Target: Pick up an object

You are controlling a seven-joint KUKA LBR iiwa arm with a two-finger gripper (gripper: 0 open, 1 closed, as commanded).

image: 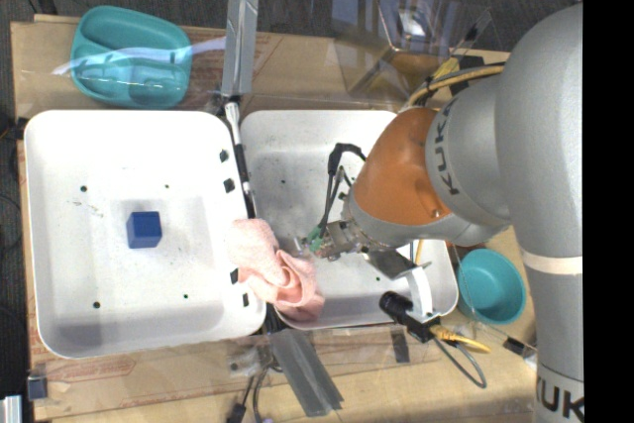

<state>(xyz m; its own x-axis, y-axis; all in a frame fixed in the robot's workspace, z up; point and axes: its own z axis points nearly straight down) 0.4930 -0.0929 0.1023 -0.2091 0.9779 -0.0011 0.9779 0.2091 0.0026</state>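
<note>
While the grey arm with its orange band (pixel 396 178) reaches down into the right white bin (pixel 297 139), its gripper (pixel 322 243) sits low near that bin's front left corner, just beside a crumpled pink cloth (pixel 277 274) that drapes over the divide between the bins. Whether the jaws are open or closed cannot be told, as the wrist hides them. A small blue cube (pixel 145 228) rests alone near the middle of the left white bin (pixel 59 144). A teal plastic bowl (pixel 491 284) stands on the bench by the right bin's front right corner.
</note>
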